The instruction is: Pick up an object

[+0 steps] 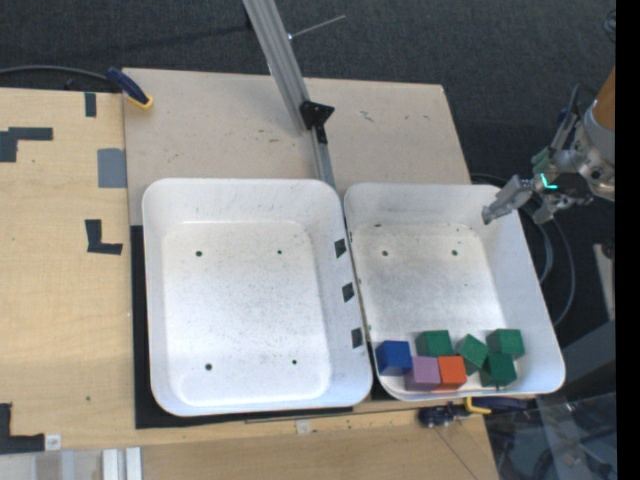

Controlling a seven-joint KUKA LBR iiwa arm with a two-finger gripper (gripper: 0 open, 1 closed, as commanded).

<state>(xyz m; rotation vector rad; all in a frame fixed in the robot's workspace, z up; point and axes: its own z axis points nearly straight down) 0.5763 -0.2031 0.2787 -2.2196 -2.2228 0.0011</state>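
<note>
Though the gripper (pixel 505 203) hangs over the far right rim of the right bin (pixel 420 268) with nothing visibly held, its opening is too small and blurred to tell. Well below it, at the bin's near end, sit clustered blocks (pixel 450 358). They look light, rigid and flat-sided; the blue block (pixel 394 356), at the cluster's edge, offers the freest faces to pinch.

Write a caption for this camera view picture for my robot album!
End effector hovers over right bin's far rim; colored blocks huddle in its near corner.
</note>
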